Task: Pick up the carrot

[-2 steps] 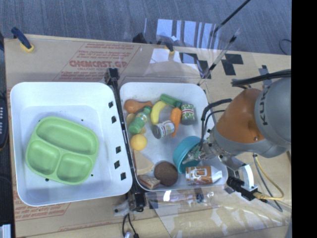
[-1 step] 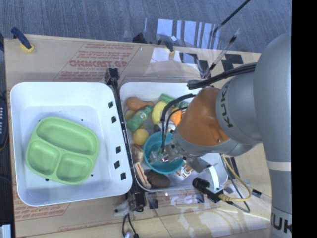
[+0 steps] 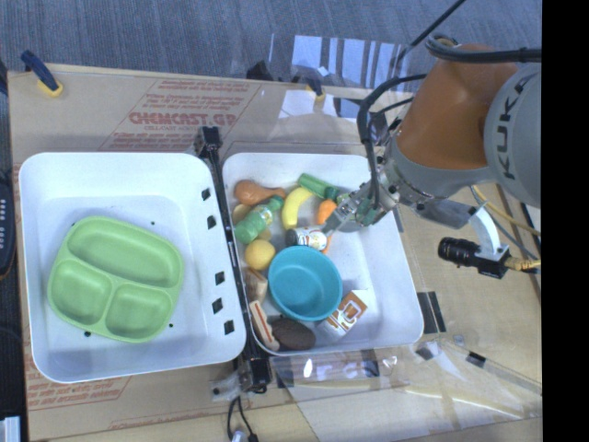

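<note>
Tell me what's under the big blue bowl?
The blue bowl sits on a pile of toy food in the right bin. A yellow lemon, a dark brown piece and a small carton poke out around it. Whatever lies right beneath is covered.

Even, bright overhead light fills the bench (image 3: pixel 442 274); both white bins (image 3: pixel 37 201) look slightly washed out. Shadows stay soft and short. The clear sheet (image 3: pixel 386 376) near the front catches glare. Fine detail is mildly soft throughout.
</note>
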`<state>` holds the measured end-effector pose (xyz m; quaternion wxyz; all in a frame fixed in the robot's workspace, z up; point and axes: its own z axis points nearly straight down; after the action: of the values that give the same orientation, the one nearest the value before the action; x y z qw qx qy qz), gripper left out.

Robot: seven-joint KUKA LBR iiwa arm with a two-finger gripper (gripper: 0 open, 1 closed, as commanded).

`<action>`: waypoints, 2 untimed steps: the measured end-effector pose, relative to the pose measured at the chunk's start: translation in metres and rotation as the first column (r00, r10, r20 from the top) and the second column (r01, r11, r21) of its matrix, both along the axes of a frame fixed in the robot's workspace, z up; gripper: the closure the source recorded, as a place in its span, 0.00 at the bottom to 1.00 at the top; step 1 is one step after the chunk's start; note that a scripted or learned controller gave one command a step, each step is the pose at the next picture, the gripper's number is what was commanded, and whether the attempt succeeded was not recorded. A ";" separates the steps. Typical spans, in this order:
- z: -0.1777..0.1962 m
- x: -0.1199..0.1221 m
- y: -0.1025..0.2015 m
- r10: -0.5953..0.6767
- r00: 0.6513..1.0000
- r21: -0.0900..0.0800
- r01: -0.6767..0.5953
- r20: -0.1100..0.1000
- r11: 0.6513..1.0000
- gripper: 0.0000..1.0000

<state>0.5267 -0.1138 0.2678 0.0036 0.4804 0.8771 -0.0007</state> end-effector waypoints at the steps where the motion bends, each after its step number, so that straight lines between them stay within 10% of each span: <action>1: -0.079 -0.035 0.120 0.031 0.999 0.008 -0.031 -0.019 1.000 1.00; 2: -0.038 -0.044 0.054 0.089 0.996 0.001 -0.089 -0.007 0.996 1.00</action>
<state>0.4825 -0.0600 0.2297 0.0006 0.4409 0.8976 -0.0018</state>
